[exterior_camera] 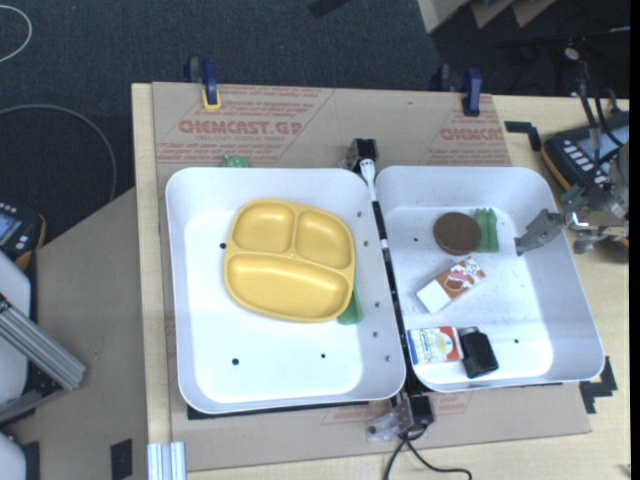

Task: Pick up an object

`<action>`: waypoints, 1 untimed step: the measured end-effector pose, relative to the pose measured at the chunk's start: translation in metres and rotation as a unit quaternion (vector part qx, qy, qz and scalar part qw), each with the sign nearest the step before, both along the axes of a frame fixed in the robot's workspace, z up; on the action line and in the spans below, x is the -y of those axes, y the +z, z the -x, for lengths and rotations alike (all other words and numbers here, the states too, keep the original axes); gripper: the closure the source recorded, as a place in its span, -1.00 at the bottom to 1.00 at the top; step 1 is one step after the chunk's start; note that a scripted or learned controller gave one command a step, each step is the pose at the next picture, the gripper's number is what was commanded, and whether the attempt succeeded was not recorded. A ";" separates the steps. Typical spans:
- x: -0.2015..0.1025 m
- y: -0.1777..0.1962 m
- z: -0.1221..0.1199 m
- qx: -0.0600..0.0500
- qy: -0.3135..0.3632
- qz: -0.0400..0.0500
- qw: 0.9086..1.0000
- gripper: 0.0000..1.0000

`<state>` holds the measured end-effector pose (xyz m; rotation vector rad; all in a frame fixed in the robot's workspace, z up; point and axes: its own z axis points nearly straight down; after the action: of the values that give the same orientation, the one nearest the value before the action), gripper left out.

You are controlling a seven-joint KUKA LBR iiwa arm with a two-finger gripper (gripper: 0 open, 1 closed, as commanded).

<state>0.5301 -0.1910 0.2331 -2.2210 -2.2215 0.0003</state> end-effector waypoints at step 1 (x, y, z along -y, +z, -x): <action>-0.050 0.120 0.021 0.008 0.003 0.001 1.000 -1.00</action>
<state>0.5090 -0.1408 0.3534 -2.2223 -2.2375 -0.0146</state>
